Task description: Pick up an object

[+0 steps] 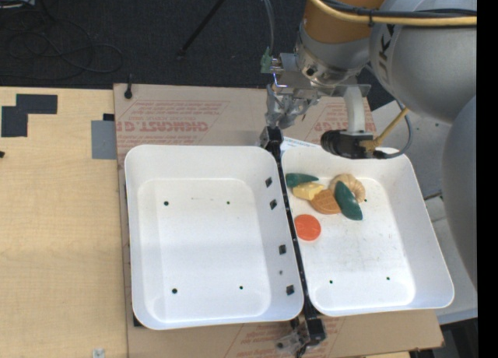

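Objects: small cluster in upper left of right bin [420, 271], right of frame centre; nothing between any fingers.
Orange disc [308, 228]: nearest piece, flat, lying apart just below cluster; probably light, stiff, slick; low edges likely hard to pinch.
Dark green piece [350, 206]: elongated, leaning on tan piece [348, 186]; narrow waist judged best hold.
Yellow piece [308, 191]: touching second green piece [300, 180] beside divider; crowded, risky to grasp.
Left bin [148, 193]: left of centre, beside right bin.
Gripper [282, 115]: upper centre, above far rim near divider, well apart from cluster; finger opening impossible to tell.
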Tool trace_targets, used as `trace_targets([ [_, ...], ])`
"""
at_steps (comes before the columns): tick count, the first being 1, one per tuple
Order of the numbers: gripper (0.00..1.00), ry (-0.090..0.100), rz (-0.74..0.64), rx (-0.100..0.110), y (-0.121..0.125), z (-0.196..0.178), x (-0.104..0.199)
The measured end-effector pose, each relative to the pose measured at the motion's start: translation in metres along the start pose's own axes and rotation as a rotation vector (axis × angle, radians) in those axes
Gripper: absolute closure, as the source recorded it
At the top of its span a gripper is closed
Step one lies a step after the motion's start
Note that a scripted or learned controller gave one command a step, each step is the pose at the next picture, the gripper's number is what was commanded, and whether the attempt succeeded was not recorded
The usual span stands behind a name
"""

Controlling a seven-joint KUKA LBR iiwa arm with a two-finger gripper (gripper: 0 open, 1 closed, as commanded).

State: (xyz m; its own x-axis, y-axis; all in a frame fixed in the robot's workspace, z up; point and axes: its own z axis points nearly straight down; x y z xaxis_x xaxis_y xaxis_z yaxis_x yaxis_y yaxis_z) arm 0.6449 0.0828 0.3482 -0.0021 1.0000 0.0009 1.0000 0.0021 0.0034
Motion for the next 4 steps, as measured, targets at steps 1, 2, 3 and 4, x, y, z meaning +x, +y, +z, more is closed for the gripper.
trace_targets([
  [1, 0.0, -0.002, -0.002, 0.007, -0.001, 0.004, 0.0],
  [2, 0.0, -0.002, 0.004, -0.012, -0.001, -0.168, -0.049],
  [3, 1.0, -0.003, -0.005, 0.01, 0.0, -0.166, -0.044],
  [4, 1.0, -0.002, 0.003, 0.023, -0.022, -0.026, -0.047],
])
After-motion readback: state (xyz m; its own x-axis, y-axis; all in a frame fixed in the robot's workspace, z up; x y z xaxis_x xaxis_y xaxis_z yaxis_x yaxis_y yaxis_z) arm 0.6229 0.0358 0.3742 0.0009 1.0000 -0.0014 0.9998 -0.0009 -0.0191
